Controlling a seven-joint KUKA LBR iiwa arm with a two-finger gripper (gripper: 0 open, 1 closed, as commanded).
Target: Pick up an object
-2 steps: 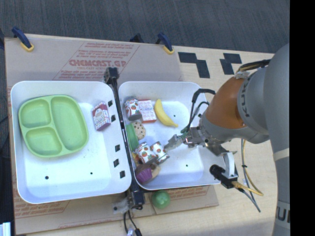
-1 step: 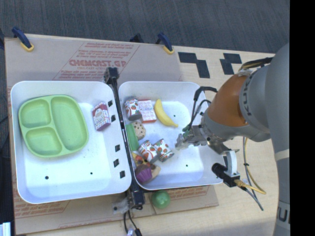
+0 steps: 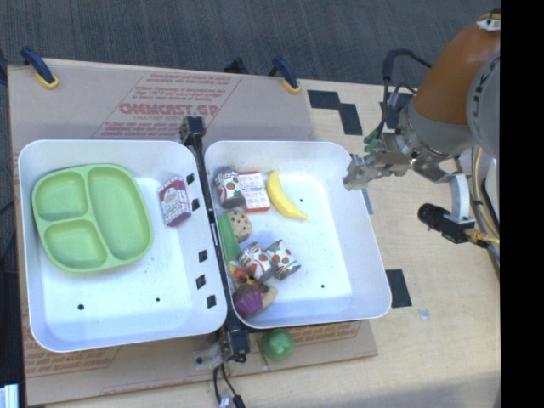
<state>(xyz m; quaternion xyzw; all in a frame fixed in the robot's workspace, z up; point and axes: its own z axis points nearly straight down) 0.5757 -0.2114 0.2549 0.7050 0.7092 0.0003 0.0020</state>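
Cardboard-covered surface [image 3: 127, 109] carries two white bins. Gripper [image 3: 357, 177] hovers at right bin [image 3: 340, 253] far rim, grasping nothing; open or clenched, cannot tell. Banana [image 3: 286, 196] lies apart from clutter: easiest target. Descend straight, straddle its width.

Well off from my gripper [image 3: 361, 172], across both bins and toward the far edge of the bench, lies a sheet of brown cardboard [image 3: 170, 100] printed in red. Its largest line reads "CHEMCAST GP", as near as I can make out. The smaller red lines above and below that one are too fine for me to read.

Closer to me, in the bin just beside my gripper, a small red and white packet [image 3: 252, 190] carries print, but it is too small to read. In the farther bin, a dark red packet [image 3: 175, 202] bears a pale label, and that is also illegible.
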